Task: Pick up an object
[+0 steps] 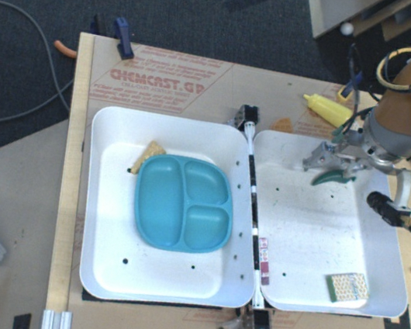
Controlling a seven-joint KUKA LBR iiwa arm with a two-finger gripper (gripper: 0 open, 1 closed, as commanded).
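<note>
Hand (333, 168) hovered apparently open and unladen over right bin (310, 241); descent should centre squarely on patterned sponge (347, 287).

One fixed camera looks down aslant (from above) on both bins (104, 205).

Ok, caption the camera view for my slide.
Gripper above right bin holding a sponge; teal tray in left bin.

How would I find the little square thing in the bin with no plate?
Look at the right bin, the one under the claw. Go to its corner nearest the camera, far from the claw. The small sponge lies there alone, speckled pale green and yellow, unlike the big blue plate next door.
</note>
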